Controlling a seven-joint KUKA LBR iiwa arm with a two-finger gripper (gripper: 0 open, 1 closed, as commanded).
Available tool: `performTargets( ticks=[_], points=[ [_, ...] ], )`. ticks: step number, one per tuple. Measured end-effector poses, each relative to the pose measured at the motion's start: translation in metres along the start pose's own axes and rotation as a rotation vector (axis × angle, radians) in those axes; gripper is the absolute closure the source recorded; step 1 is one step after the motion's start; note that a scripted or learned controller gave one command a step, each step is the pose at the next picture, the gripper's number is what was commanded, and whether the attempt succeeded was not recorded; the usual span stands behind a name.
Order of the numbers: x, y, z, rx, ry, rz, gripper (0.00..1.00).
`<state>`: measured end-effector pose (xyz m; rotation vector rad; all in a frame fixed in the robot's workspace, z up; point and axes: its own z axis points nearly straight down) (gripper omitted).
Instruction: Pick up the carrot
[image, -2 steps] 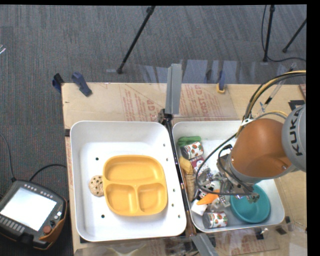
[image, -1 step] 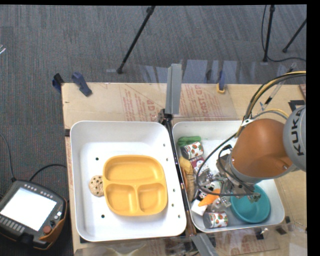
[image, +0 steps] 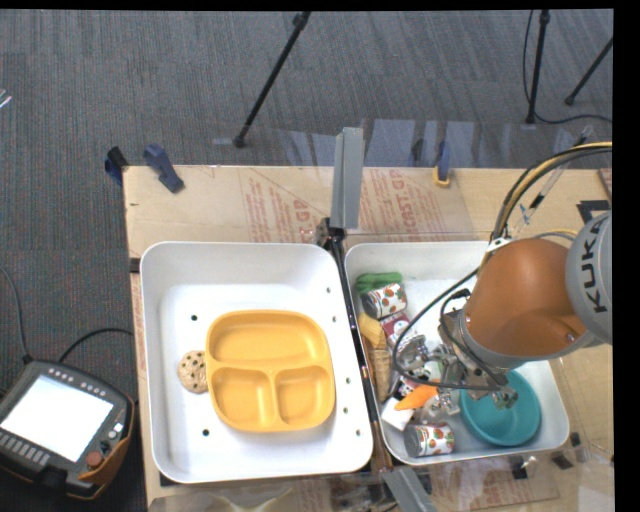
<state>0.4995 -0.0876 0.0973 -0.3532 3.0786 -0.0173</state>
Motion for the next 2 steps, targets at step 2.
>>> performTargets(
  ticks=[2],
  points=[
    [-0.0024,0.0011,0.0043,-0.005,0.015,0.18,0.0]
  ],
)
